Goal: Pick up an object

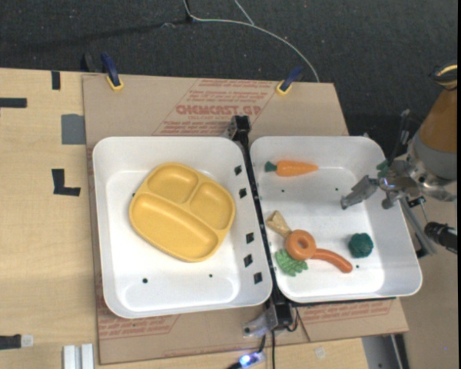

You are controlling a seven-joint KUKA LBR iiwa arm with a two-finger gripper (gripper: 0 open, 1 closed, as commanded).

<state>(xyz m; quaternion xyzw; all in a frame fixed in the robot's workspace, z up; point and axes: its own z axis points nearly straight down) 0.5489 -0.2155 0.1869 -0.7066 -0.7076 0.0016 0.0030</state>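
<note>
The right bin [392, 283] holds several toys. A carrot [296, 168] lies at its far left. An orange ring [300, 244] sits near the front, with a curved orange piece [335, 260], a green leafy piece [290, 263] and a tan piece [277, 223] around it. A dark green ball [360, 244] rests at the front right. My gripper [372, 195] hangs over the bin's right side, above and behind the green ball. It is open, with nothing between its fingers [355, 196].
The left bin [107, 229] contains a yellow divided plate [183, 210]. A black divider [250, 206] runs between the bins. Both stand on a cardboard sheet [215, 106] clamped at the back. The arm [438, 129] enters from the right.
</note>
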